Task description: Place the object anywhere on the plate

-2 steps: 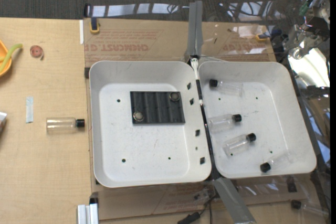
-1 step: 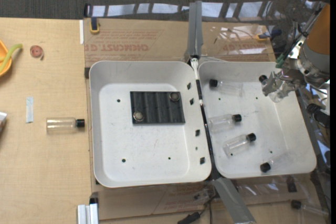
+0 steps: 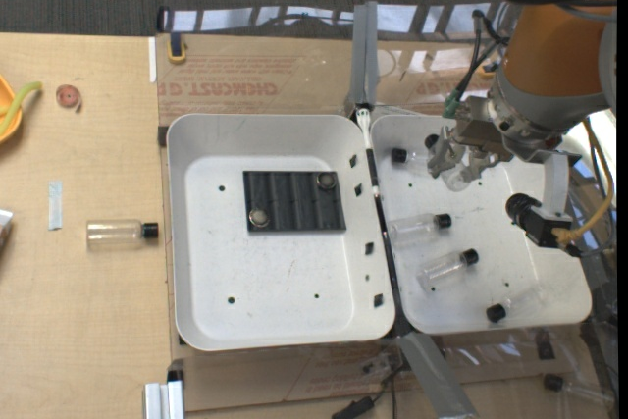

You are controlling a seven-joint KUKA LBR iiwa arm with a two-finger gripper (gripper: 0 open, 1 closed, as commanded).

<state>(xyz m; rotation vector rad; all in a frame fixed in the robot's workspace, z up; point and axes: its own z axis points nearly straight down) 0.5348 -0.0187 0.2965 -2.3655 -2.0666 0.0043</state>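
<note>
I see my gripper (image 3: 454, 170) hovering over the right white bin's (image 3: 549, 309) far-left corner; I cannot tell its grip. Clear plastic vials with black caps (image 3: 449, 265) lie mid-bin. The dark ribbed rectangular plate (image 3: 293, 200) sits centred in the left white bin (image 3: 196, 309).

- The plate (image 3: 294, 201) lies in the left bin (image 3: 196, 240), about its middle.
- Three vials (image 3: 449, 266) lie in the right bin (image 3: 549, 309), the tool (image 3: 457, 164) over its far part.
- Another vial (image 3: 120, 232) lies on the table (image 3: 78, 329), left of both bins.
</note>
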